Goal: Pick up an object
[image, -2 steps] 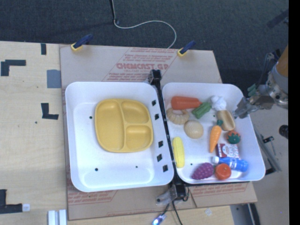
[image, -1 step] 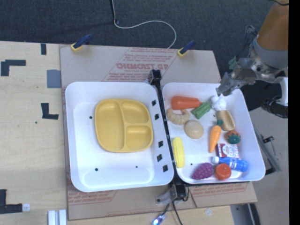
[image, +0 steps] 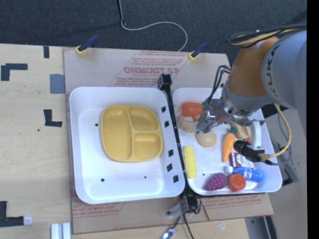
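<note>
The right bin [image: 199, 183] holds several toy foods: a red-orange piece [image: 191, 108] at the back, a beige mushroom-like piece [image: 187, 125], a pale egg-shaped piece [image: 207, 139], a yellow corn cob [image: 189, 161], a carrot [image: 228, 146], purple grapes [image: 215, 181], a tomato [image: 237, 182] and a blue-capped bottle [image: 247, 173]. My gripper [image: 205, 122] hangs low over the back middle of this bin, just above the egg-shaped piece and right of the mushroom piece. Nothing shows between its fingers.
The left bin [image: 87, 148] holds a yellow divided plate [image: 132, 132]. A black divider [image: 172, 133] runs between the bins. The arm's grey and orange body [image: 254, 76] covers the right bin's back right corner. A cable [image: 154, 26] lies beyond the bench.
</note>
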Robot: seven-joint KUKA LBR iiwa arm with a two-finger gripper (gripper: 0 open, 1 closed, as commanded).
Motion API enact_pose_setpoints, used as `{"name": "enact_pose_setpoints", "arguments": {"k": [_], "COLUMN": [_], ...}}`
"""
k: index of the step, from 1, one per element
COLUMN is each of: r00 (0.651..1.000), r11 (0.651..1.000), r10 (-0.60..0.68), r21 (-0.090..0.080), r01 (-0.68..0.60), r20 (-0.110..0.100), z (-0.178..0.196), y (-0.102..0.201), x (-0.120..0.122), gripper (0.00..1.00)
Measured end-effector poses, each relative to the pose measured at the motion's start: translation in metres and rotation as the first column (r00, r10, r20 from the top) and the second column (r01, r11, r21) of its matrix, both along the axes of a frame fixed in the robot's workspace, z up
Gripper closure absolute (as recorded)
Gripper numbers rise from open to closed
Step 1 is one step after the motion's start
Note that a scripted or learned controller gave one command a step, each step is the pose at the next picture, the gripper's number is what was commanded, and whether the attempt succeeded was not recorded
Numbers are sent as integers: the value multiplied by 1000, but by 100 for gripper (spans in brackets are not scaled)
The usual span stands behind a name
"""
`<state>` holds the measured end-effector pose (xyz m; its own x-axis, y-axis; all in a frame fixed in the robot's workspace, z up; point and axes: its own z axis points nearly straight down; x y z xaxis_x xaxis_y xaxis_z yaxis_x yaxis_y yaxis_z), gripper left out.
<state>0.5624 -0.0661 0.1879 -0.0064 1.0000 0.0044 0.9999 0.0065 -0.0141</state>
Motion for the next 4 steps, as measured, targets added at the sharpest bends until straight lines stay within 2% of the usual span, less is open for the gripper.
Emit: {"name": "enact_pose_setpoints", "arguments": {"k": [1,2,3,4], "r00": [1000,999,1000,1000], "r11": [1000,1000,1000,1000], "r10": [3,-6,1,2], "r21": [-1,-5,-2,-2], "r01": [-3,6,-1,-2], "r20": [10,31,14,17], "z": [10,174,194,238], "y": [93,64,114,177], "x": [-15,-2,-54,-61], "gripper": [100,100,100,100]}}
